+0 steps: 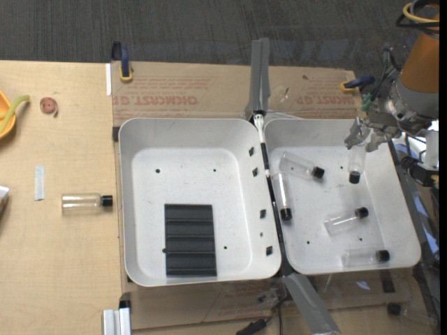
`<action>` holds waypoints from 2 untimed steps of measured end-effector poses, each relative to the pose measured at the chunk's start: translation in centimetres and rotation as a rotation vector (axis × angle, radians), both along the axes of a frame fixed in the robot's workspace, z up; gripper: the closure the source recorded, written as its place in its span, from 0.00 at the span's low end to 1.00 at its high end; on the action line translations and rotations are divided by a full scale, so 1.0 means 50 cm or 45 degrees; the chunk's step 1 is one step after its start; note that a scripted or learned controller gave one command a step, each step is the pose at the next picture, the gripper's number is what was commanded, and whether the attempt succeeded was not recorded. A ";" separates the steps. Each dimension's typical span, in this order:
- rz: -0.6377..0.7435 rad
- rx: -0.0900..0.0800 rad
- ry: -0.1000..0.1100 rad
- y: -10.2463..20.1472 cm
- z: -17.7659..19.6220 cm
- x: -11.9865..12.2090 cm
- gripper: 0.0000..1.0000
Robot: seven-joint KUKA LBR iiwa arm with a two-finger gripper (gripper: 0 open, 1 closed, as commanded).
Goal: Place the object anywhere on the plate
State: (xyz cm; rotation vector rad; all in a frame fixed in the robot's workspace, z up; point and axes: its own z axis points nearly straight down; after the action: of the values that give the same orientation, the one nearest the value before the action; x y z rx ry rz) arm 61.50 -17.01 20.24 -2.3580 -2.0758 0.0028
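A black ribbed plate lies flat at the front of the left bin. My gripper hangs over the far right part of the right bin. A clear vial with a black cap hangs straight down from its fingers, cap at the bottom, and the fingers are shut on the vial's upper end. The plate is well off to the left and nearer the front than the gripper.
Loose clear vials lie in the right bin: one at the back, one along the left wall, one in the middle, one at the front. Another vial lies on the wooden bench at left.
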 end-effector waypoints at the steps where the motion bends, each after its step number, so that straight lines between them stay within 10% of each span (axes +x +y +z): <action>1: -0.163 0.000 0.001 0.178 -0.003 0.037 1.00; 2: 0.105 -0.001 0.001 0.309 -0.024 0.087 1.00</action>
State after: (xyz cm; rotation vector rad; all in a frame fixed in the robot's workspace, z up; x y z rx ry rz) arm 65.86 -1.55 19.06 -2.2701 -2.1717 0.0038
